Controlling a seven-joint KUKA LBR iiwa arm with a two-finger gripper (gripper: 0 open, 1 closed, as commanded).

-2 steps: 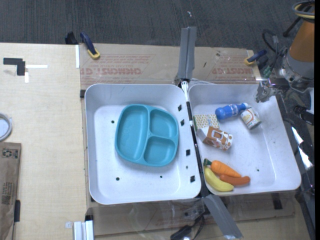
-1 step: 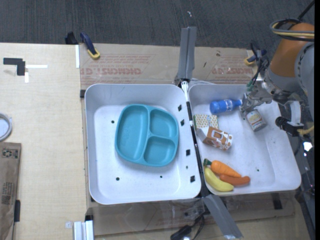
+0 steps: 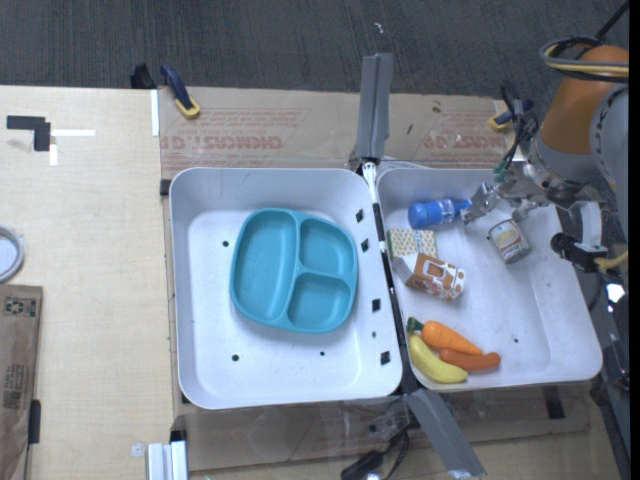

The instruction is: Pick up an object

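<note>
My gripper (image 3: 488, 199) hangs low over the back of the right bin (image 3: 545, 313), at the end of the grey arm with the orange band (image 3: 588, 98). Its tip is right beside the cap end of a blue bottle (image 3: 437, 212) that lies on its side. A small tin can (image 3: 509, 240) sits just below and to the right of the gripper. Further forward lie a checkered packet (image 3: 410, 242), a brown and white carton (image 3: 436, 276), a carrot (image 3: 455, 339) and a banana (image 3: 435, 361). I see nothing lifted.
The left bin (image 3: 200, 308) holds a teal divided plate (image 3: 295, 268). A grey post (image 3: 375, 108) rises behind the wall that the bins share. Clamps (image 3: 180, 90) pin cardboard at the back. A roll of tape (image 3: 6, 255) lies at the far left.
</note>
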